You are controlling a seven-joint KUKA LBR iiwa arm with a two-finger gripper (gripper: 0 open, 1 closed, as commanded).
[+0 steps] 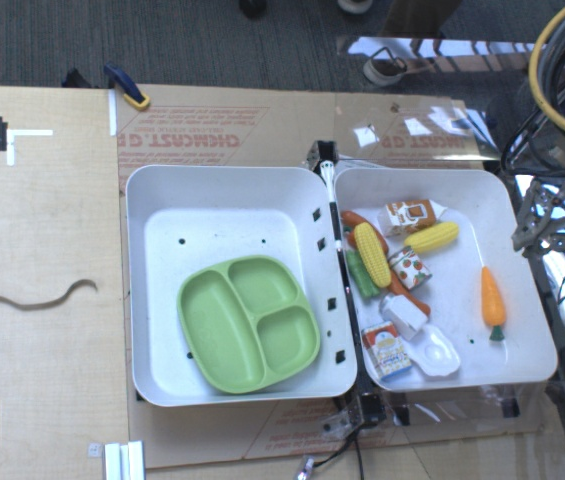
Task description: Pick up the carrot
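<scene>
We see the carrot [492, 298] lying alone in the right bin [532, 368], near its right wall, well apart from the corn [370, 254] pile. It looks like light, stiff toy plastic, probably a bit slick, so we'd pinch it across the thick orange middle. Can't tell the end effector's state.

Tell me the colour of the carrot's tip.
Dark green, on the orange carrot; camera view shows it.
</scene>
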